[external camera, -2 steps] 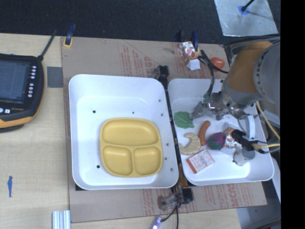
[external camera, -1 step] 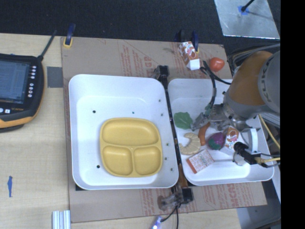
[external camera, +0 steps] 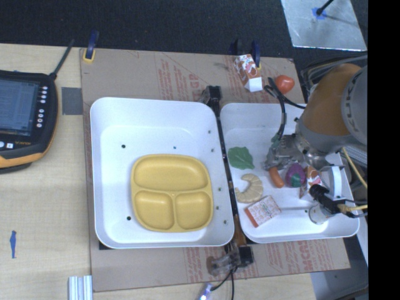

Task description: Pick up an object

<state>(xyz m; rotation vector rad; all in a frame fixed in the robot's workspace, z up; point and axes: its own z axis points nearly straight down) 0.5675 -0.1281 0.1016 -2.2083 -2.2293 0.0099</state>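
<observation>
Gripper (external camera: 279, 157) hangs over right bin (external camera: 250, 120), fingertips blurred.

Green leaf (external camera: 240, 157), tan croissant (external camera: 250, 188), red-white packet (external camera: 262, 211) flat in right bin (external camera: 250, 120).

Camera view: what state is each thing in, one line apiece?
Yellow tray: upright, lying flat in the left bin.
Green leaf: flat in the right bin.
Croissant: loose, near the divider.
Red packet: flat, apart from the croissant.
Orange piece and purple piece: side by side by the gripper.
Gripper: low in the right bin, grasp unclear.
</observation>
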